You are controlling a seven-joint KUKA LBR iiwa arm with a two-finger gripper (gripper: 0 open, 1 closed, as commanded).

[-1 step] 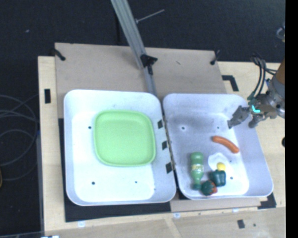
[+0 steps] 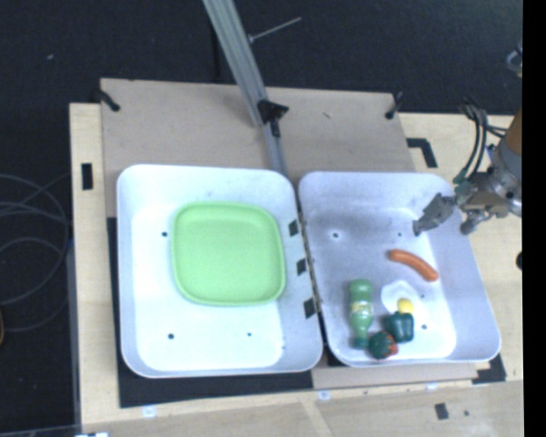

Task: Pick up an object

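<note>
Nearest cam: dark green veg (image 2: 380, 344), near end of right bin (image 2: 346, 198). Gripper (image 2: 448, 215) at far-right rim, fingers apart, nothing between. Just near-left of it: orange sausage (image 2: 413, 263), prob. light, stiff, smooth plastic; grab across mid. Beyond: green bottle (image 2: 360, 302), fried egg (image 2: 399, 295). Left bin: glossy green plate (image 2: 227, 253), rounded square.

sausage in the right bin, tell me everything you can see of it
The sausage is a small orange-red toy, long, thin and slightly curved, smooth like plastic. It lies flat on the floor of the right bin, slanting from upper left down to lower right. Its lower end comes close to the fried egg toy below it; I cannot tell if they touch. The tool hangs up and to its right, apart from it.
</note>
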